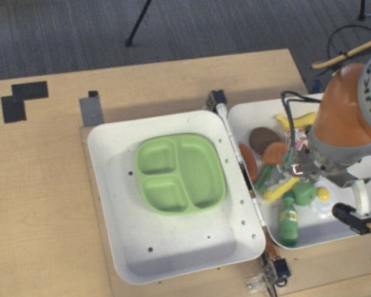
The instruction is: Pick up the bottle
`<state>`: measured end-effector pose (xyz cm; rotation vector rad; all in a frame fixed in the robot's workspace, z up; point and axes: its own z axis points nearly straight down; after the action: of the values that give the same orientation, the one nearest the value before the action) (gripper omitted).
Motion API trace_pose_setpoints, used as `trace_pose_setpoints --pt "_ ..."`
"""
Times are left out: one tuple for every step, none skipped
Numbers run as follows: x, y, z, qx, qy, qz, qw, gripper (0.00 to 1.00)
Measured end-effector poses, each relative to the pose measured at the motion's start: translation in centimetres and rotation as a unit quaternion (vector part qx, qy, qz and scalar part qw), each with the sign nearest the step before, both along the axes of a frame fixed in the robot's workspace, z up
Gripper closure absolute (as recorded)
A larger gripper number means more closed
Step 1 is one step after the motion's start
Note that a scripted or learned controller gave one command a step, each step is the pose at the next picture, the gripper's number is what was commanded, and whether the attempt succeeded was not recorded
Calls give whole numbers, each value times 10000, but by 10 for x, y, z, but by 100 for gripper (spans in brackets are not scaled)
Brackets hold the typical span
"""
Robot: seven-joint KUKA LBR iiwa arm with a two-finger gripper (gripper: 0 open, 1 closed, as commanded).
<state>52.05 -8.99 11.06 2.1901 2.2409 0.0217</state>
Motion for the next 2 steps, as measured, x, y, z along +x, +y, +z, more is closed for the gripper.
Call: trace_pose_setpoints --pt "-17 4 -13 51 -107 -1884 9820 0" --pt "-21 9 -14 74 -98 -3158 9487 0"
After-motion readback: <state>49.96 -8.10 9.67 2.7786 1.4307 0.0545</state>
